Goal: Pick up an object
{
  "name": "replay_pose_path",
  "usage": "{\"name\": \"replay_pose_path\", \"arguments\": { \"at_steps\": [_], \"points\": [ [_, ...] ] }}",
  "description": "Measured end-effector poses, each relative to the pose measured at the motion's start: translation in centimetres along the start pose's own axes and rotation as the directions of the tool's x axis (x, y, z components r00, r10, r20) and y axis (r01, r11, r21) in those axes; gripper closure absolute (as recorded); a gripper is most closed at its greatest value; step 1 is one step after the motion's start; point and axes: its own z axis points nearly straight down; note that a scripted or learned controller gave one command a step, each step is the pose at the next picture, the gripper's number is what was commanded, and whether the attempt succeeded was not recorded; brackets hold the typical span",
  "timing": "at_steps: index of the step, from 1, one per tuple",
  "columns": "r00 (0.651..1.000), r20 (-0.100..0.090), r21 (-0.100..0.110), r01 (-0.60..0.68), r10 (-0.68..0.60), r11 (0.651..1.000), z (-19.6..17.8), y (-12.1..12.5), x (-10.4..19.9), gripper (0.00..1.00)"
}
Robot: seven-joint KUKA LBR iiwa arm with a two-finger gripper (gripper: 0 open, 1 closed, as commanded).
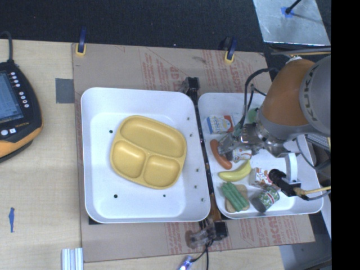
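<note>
Divided tray (148,151) yellow; bins (95,151) white; banana (236,172) yellow; sausage (221,154) red-orange; arm band (287,97) orange; counter (34,207) pale wood.

Right bin (216,103) partly under the arm (292,103)

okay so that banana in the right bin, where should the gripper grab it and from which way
Probably at the middle of the banana, coming straight down, fingers closing across its narrow width. It lies flat, curved, running left to right; its ends taper, so the middle is thickest. The hot dog and green item lie close, so clearance is tight.
</note>
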Motion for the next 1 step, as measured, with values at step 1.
{"name": "replay_pose_path", "arguments": {
  "at_steps": [1],
  "points": [
    [1.0,0.002,0.002,0.004,-0.004,1.0,-1.04,0.06,-0.11,1.0]
  ]
}}
